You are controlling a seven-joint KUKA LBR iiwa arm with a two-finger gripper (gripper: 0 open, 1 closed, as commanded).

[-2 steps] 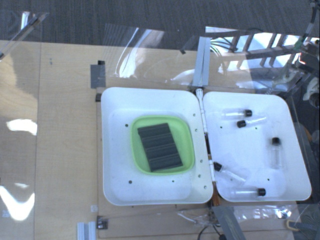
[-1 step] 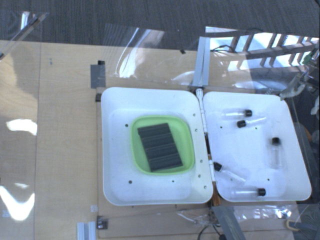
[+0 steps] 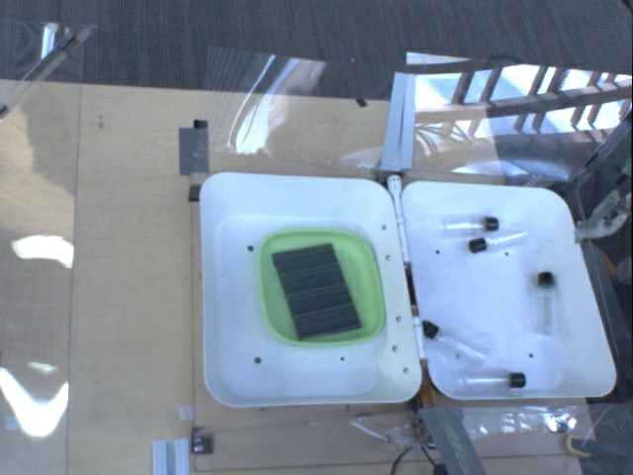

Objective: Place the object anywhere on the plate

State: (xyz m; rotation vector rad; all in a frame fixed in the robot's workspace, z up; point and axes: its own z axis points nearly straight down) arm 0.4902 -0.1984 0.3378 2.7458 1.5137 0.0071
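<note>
A light green square plate [image 3: 370, 287] sits in the middle of the left white bin [image 3: 227, 364]. A dark grey ribbed rectangular block [image 3: 315, 291] lies flat on the plate, turned a little off square. In the right white bin [image 3: 584, 349] lie several small clear vials with black caps. Two are near the top left [image 3: 465, 227] [image 3: 495, 241], one at the right [image 3: 545, 303], one at the lower left [image 3: 450, 343] and one along the bottom [image 3: 491, 379].
The two bins meet at a hinge-like ridge [image 3: 406, 275]. A metal post [image 3: 399, 132] stands behind them. Grey hardware and cables [image 3: 605, 216] crowd the right edge. The wooden bench [image 3: 99, 265] stretches out to the left under a clear sheet.
</note>
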